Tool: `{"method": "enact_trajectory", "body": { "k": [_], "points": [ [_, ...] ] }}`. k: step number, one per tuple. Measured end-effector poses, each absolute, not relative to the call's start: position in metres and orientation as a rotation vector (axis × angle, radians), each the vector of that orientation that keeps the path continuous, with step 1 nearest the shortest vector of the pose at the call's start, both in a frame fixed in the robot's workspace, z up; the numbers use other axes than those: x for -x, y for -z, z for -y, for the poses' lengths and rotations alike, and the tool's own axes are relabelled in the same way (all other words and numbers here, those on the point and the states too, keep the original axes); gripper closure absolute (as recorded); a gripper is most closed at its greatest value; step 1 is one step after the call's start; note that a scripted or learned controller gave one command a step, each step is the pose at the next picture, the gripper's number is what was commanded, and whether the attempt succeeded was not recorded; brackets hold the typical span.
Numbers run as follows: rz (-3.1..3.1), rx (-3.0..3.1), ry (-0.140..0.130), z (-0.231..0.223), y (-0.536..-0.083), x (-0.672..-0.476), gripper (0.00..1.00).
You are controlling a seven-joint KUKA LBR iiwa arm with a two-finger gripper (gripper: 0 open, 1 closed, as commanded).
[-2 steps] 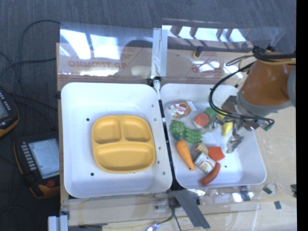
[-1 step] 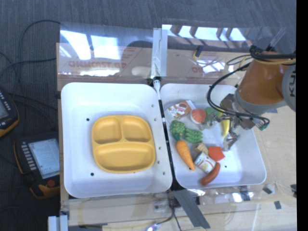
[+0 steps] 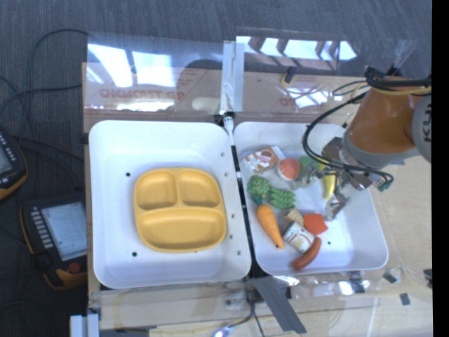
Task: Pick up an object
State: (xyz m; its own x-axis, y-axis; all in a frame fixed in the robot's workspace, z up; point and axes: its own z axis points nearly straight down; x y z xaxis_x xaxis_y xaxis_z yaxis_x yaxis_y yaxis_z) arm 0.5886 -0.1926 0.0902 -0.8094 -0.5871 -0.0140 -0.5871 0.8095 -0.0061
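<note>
My gripper (image 3: 337, 201) hangs low over the right part of the right bin (image 3: 365, 248), below the orange wrist band. A small yellow item (image 3: 328, 184) lies right beside it on its left, and whether the two touch is unclear. A red piece (image 3: 316, 223) sits just below the gripper. Further left lie an orange carrot (image 3: 270, 225), a green leafy vegetable (image 3: 271, 194), a round pink-red fruit (image 3: 288, 168), a printed packet (image 3: 260, 160), a small can (image 3: 298, 238) and a brown sausage (image 3: 306, 255).
The left bin (image 3: 112, 258) holds a yellow divided plate (image 3: 181, 209). A raised rim (image 3: 240, 202) separates the two bins. Black cables (image 3: 316, 128) loop from the wrist over the right bin's back. Clear plastic panels (image 3: 231, 76) stand behind both bins.
</note>
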Motion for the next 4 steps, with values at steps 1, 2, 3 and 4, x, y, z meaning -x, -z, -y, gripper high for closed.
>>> {"method": "enact_trajectory", "body": {
  "k": [1, 2, 3, 4],
  "points": [
    [-2.978, 0.952, 0.003, 0.192, -0.09, -0.588, 0.0],
    [-2.975, 0.971, 0.006, 0.183, -0.09, -0.595, 0.0],
    [-2.987, 0.93, 0.002, 0.183, -0.09, -0.595, 0.0],
    [-2.976, 0.966, 0.007, 0.164, -0.09, -0.601, 0.0]
  ]
}}
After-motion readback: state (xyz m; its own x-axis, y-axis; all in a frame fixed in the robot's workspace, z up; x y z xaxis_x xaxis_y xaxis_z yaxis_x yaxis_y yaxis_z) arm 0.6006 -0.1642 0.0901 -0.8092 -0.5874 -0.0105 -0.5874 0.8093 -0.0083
